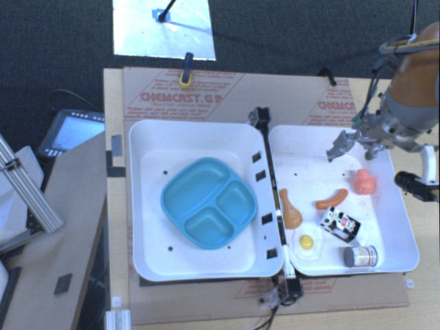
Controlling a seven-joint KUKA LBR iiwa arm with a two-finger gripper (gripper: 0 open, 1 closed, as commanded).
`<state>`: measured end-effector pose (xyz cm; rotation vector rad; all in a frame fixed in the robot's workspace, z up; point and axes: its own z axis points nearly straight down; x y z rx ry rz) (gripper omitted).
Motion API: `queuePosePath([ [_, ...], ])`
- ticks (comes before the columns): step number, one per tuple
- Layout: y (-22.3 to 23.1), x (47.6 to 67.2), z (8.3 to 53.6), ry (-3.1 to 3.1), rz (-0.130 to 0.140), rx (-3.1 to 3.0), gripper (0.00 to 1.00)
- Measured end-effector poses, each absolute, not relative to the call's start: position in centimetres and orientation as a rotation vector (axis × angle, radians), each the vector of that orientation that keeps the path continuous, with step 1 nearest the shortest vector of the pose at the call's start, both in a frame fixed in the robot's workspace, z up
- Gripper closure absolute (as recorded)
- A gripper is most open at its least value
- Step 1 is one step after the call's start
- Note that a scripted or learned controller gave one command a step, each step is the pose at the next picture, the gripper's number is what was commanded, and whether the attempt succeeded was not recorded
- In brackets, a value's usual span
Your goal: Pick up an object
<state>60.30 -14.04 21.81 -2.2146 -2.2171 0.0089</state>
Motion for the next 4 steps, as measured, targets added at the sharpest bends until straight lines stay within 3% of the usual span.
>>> queuePosePath([
  [1,-14.0,60.6,22.4,-2.226,-0.001,-2.219,0.0],
  [3,-13.8,61.4,11.5,-2.222,0.002,-2.218,0.0],
  [4,-13.7,61.4,8.3,-2.222,0.001,-2.22,0.0],
])
